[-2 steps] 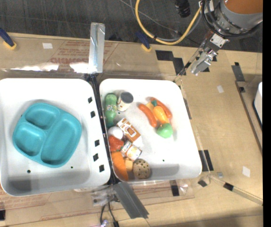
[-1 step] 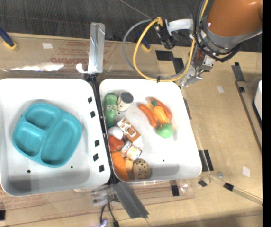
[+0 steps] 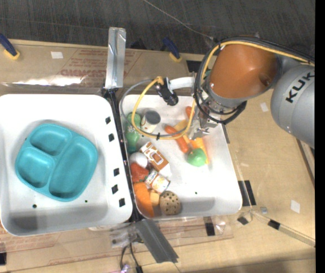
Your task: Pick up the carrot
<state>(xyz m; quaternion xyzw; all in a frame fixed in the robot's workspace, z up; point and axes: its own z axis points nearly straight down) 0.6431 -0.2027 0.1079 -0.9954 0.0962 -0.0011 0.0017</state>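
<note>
My fingers [image 3: 199, 132] hang over the far part of the right bin [image 3: 234, 182], with the wrist almost straight above them. From that angle the wrist housing and its cables cover them, so I cannot tell how far apart they stand or whether anything is between them, and I claim no hold on anything. I judge I am held low and upright like this because the toys are packed close, and a straight drop disturbs the fewest neighbours. The carrot [image 3: 183, 143] looks to be the short orange piece lying flat and slanted on the bin floor, just beside and slightly below my fingers on the side away from my arm; I cannot tell whether it touches them. A round green toy [image 3: 196, 160] lies just past my tips, nearly touching the carrot's lower end, so it could be nudged or caught by mistake. A yellow cable [image 3: 141, 93] loops across the bin on the carrot's far side, near enough to matter. Further from me, against the wall shared by the two bins, a small carton [image 3: 155, 157] and a speckled cookie [image 3: 170, 203] sit heaped with other toys, well apart from my target. The left bin [image 3: 3, 152] holds a teal divided plate [image 3: 57, 161], far off. Both bins rest on the counter [image 3: 276, 181].
</note>
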